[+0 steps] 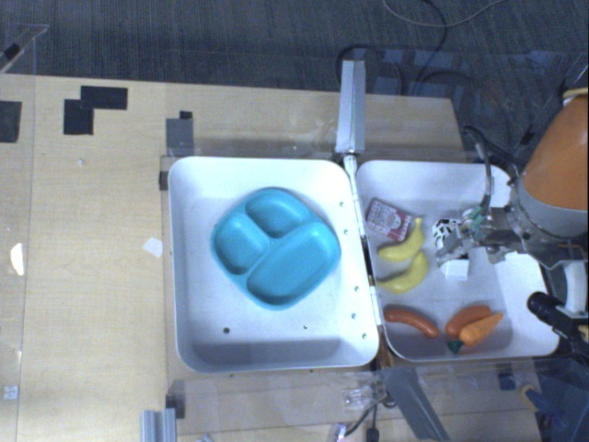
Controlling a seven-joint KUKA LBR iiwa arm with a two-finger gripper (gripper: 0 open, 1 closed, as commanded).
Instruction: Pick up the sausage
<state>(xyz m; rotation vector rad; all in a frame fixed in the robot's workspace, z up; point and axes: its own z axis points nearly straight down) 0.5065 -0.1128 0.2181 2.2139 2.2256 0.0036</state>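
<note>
Left bin (198,339) holds a blue divided plate (276,245). Right bin (419,178) holds two bananas (405,261), a packet (386,217), a carrot (474,325) and the sausage (410,321), reddish-brown, lying along the front edge. The gripper (457,247) hovers mid-bin; its grip I can't tell.

A robotics lab: white bins (184,274) on a bench (83,274), loose cables (442,17).
</note>
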